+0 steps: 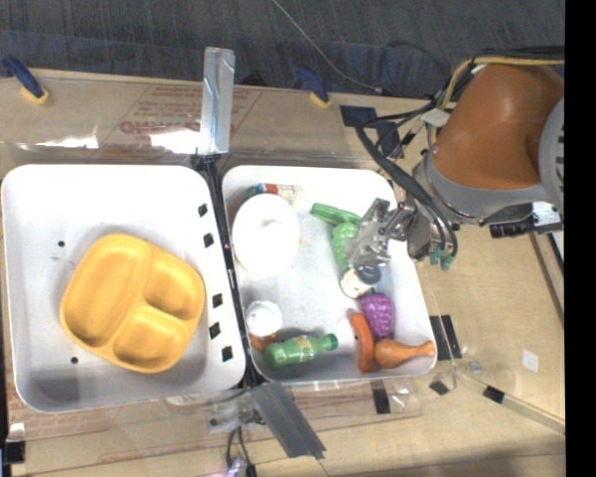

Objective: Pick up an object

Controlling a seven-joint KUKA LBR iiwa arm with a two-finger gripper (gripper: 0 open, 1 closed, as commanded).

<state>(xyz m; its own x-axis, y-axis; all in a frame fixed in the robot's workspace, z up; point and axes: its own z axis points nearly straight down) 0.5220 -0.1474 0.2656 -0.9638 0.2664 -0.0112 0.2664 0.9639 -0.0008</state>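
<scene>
My gripper (363,256) hangs low over the right bin (308,296), near its right wall, above a light green toy (342,237) with a dark green stem (330,212). A small round pale piece (355,284) lies just under the fingertips. Below it sit a purple grape bunch (377,313), an orange carrot (363,341) and a tan drumstick (405,350). A green bottle (303,349) lies along the bin's front edge. I see nothing held between the fingers.
A white round lid (266,232) and a small white cup (263,318) sit in the right bin's left half. The left bin (40,227) holds a yellow divided plate (131,299). The arm's orange band (497,127) looms at right.
</scene>
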